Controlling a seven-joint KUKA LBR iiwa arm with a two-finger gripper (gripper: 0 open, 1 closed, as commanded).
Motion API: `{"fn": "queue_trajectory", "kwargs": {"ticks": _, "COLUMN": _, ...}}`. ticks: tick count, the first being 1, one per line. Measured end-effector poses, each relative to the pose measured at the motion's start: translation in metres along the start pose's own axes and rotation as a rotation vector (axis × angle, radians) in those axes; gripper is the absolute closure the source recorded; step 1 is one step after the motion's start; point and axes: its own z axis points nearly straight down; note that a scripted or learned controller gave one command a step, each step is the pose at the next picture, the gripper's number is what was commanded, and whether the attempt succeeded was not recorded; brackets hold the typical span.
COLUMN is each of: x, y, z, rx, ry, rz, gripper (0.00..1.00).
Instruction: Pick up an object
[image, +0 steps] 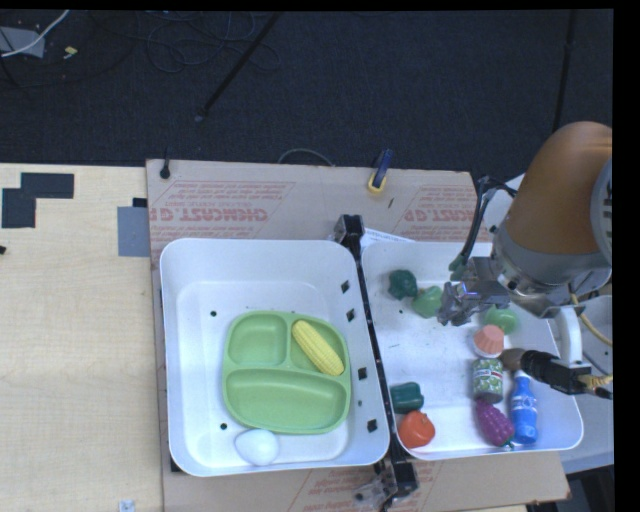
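Grey arm (560, 215) reaching from right, gripper (455, 303) low over right bin (440, 440), finger state unclear

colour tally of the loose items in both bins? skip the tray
Green: 4
Yellow: 1, corn
White: 1, egg
Orange/red: 1
Pink: 1
Purple: 1
Blue: 1, bottle
Multicolour: 1, can
Total: 11

Both white bins (190, 300) look like smooth, slightly glossy plastic, as does the green divided plate (285, 385). The corn cob (317, 347) has a ribbed plastic skin. Matt brown cardboard (260, 205) lies beneath, on pale wood-grain bench (70, 350).
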Motion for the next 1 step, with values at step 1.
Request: {"fn": "queue_trajectory", "kwargs": {"ticks": 1, "x": 0.0062, "y": 0.0090, "z": 0.0159, "rx": 0.002, "ry": -0.002, "rz": 0.001, "gripper": 1.00}}
